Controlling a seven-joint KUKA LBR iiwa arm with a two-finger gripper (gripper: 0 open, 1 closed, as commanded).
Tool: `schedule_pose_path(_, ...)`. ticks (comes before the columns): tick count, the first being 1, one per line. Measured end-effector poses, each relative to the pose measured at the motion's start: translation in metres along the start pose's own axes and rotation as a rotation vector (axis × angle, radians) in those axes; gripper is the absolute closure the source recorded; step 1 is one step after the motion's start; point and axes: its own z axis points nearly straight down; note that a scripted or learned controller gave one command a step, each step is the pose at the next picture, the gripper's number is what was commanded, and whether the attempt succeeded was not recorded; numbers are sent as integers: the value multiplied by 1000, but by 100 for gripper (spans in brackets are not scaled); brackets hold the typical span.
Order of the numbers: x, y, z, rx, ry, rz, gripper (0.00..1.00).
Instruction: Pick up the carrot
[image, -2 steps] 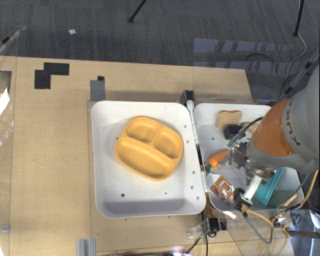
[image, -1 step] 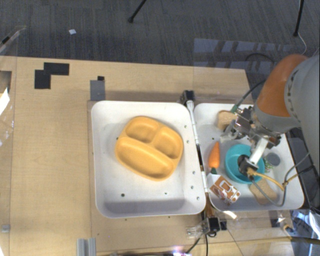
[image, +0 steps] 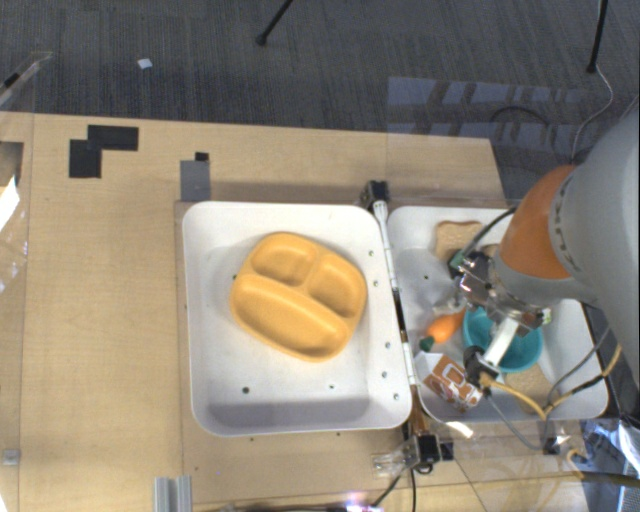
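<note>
Carrot (image: 444, 327) in sight: small, orange, with a green stub at its lower-left end. It lies by the left wall of the right bin (image: 412, 260), just beside a teal bowl (image: 522, 350). The arm (image: 600, 220) reaches in from the right, wrist bent down, and the gripper (image: 470, 283) is close over the carrot's far side. Wide or closed, cannot tell.

Two bins (image: 210, 400) (image: 420, 240); one each of plate (image: 298, 293), carrot (image: 441, 327), bowl (image: 525, 350) (teal), toast (image: 455, 237).
</note>
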Motion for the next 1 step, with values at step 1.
schedule_pose_path(1,2,0,-10,0,2,-7,100)
